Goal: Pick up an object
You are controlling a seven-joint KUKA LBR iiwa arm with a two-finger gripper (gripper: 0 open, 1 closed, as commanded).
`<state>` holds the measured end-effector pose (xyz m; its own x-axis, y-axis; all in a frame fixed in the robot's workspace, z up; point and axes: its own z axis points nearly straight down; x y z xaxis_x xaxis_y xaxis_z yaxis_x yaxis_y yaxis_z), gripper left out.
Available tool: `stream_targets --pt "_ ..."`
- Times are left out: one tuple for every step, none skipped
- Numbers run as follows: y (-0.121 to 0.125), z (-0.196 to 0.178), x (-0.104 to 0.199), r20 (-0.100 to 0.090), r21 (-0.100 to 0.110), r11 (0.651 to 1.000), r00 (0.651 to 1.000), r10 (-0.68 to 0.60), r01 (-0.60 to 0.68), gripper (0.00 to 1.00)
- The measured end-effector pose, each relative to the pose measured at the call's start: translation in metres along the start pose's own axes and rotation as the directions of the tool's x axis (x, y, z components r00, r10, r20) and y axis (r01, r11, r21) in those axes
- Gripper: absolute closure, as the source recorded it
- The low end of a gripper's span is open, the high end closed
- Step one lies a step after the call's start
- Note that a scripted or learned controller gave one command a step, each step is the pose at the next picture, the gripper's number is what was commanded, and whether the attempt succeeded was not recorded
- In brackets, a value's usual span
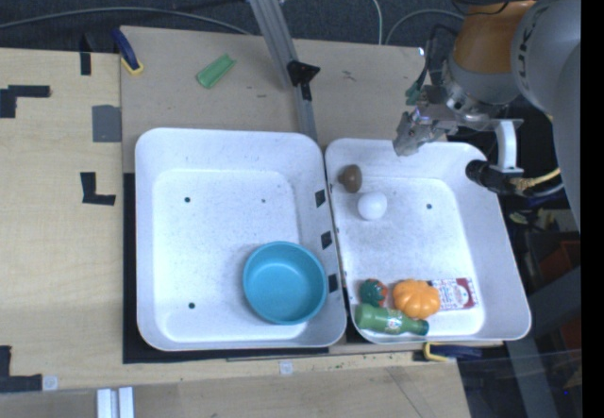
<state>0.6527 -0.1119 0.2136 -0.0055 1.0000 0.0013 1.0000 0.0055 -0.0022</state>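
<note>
A small white ball (372, 207) lies in the right bin (491, 246), near its far left corner, with a brown rounded object (350, 177) just beside it. An orange object (415, 297), a green object (389, 320) and a red-and-white packet (459, 293) are grouped along that bin's near edge. A blue bowl (283, 281) sits in the left bin (189, 218), at its near right corner. The jaws (411, 142) are seen above the right bin's far rim; whether they are parted cannot be told.

Brown ball (350, 177) and white ball (372, 207) near right bin's (491, 246) far-left corner, just apart.
</note>
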Motion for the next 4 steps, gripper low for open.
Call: stream_targets --pt "-0.016 0.008 0.053 0.0 0.0 1.0 1.0 0.0 0.0 1.0" --pt "-0.027 0.009 0.107 -0.001 0.001 1.0 1.0 -0.001 0.001 1.0" --pt "-0.052 -0.006 0.157 -0.001 0.001 1.0 1.0 -0.002 0.002 1.0" --pt "-0.077 0.0 0.2 0.0 0.002 1.0 1.0 0.0 0.0 1.0"
